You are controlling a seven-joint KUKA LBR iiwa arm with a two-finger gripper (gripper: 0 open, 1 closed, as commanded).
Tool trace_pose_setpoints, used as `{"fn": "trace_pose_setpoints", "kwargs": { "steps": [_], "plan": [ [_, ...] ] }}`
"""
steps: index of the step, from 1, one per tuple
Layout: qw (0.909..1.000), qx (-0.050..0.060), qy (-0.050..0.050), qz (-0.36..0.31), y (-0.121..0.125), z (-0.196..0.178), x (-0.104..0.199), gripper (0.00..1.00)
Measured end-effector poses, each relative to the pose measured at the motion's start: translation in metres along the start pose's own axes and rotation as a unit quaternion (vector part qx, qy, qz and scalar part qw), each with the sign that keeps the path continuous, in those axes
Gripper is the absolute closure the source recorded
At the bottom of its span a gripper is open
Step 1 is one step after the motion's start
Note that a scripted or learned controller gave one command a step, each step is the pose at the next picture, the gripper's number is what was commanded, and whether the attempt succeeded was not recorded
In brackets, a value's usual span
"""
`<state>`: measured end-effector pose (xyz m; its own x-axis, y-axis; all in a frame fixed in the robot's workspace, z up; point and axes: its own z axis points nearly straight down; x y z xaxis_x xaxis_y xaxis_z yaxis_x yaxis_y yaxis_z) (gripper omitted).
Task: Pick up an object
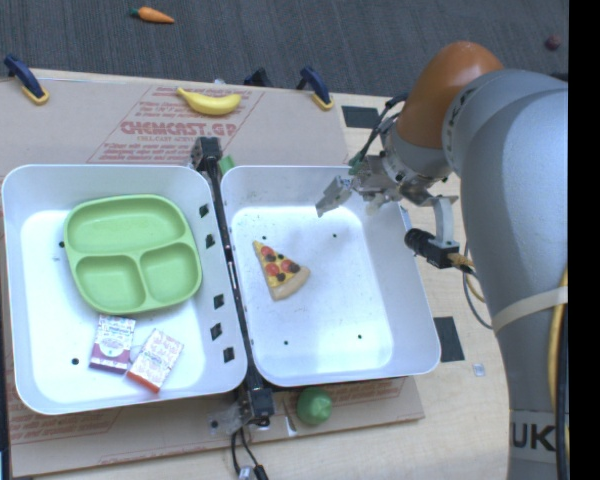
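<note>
Where the arm (500, 168) looms, hand (332, 196) blurred, fingers indistinct.

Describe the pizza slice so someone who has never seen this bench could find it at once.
Take the right bin of the two white ones. The pizza slice lies flat on its floor near the left wall, a small yellow wedge with red dots. Nothing else lies near it; the tool hangs over the bin's far rim.

The end effector (332, 197) hangs over the right bin (405, 308), apart from the pizza slice (279, 269).
</note>
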<state>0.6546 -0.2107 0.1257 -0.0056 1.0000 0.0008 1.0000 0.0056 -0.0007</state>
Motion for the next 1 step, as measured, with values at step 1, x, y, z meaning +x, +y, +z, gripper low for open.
{"fn": "trace_pose_setpoints", "kwargs": {
  "steps": [1],
  "plan": [
    [1.0000, 0.000, 0.000, 0.000, 0.0000, 0.0000, 0.0000, 0.00]
  ]
}}
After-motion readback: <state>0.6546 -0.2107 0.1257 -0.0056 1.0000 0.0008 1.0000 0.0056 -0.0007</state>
